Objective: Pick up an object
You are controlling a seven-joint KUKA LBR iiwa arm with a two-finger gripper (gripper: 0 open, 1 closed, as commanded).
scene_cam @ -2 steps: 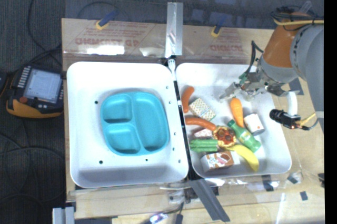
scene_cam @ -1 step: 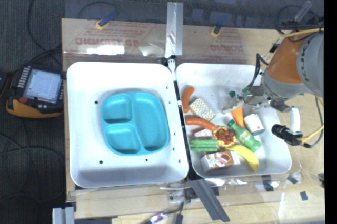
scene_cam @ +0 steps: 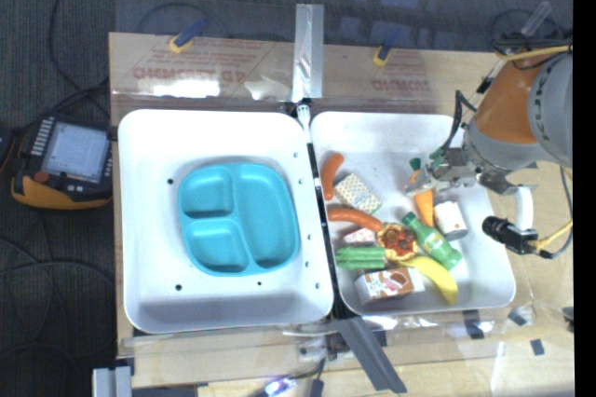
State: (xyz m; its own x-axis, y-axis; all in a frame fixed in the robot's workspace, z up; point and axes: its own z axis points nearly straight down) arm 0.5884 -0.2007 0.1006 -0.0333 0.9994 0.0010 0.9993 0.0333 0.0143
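Note:
The right bin (scene_cam: 484, 293) holds several toy foods. Among them are an orange sausage (scene_cam: 331, 176), a checkered box (scene_cam: 358, 193), a hot dog (scene_cam: 356, 218), a green vegetable (scene_cam: 359, 257), a green bottle (scene_cam: 434, 242), a banana (scene_cam: 434, 278), a small carton (scene_cam: 386, 283) and a white block (scene_cam: 450, 218). My gripper (scene_cam: 431, 175) is low over the bin's right side. It hangs just above a small orange carrot (scene_cam: 424, 205). The view shows nothing held in it.
The left bin (scene_cam: 149, 293) holds a blue divided tray (scene_cam: 237, 216). A ridge (scene_cam: 317, 218) separates the two bins. The grey and orange arm (scene_cam: 521, 120) reaches in over the right bin's far right corner. A handheld device (scene_cam: 65, 162) lies off the bench at left.

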